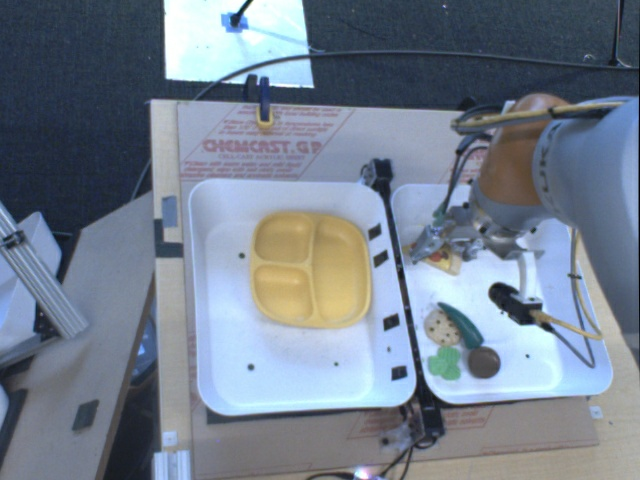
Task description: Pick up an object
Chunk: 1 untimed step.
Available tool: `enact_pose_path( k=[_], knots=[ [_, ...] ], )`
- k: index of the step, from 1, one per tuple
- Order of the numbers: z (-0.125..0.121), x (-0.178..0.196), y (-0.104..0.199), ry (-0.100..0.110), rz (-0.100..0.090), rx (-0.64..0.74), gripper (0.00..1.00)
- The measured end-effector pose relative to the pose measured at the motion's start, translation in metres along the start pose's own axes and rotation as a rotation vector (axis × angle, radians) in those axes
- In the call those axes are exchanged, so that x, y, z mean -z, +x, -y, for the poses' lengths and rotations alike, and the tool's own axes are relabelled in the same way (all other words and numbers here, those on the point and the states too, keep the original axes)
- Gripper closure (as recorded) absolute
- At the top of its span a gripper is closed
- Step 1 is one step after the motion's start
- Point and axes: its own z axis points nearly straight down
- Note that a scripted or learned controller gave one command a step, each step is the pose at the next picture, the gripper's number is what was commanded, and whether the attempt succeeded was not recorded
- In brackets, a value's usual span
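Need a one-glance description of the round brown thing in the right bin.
Start at the right bin, the one the arm reaches over. Go to its near edge, where small items cluster: the brown ball sits beside the green leafy piece, below the dark green pod. It is the cluster's only plain brown, round item.

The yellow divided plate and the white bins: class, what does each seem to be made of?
The yellow divided plate looks like moulded plastic, matt, with smoothly rounded compartment ridges. The white bins look like thin formed plastic, slightly glossy, with rounded corners and soft glare on the rims. Neither is certain from looks alone.
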Motion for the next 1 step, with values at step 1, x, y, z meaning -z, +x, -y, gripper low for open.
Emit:
enact_pose_path(
  k=[1],
  knots=[
    [-0.0011,0.0141,-0.0018,-0.005,0.003,-0.001,1.00]
  ],
)
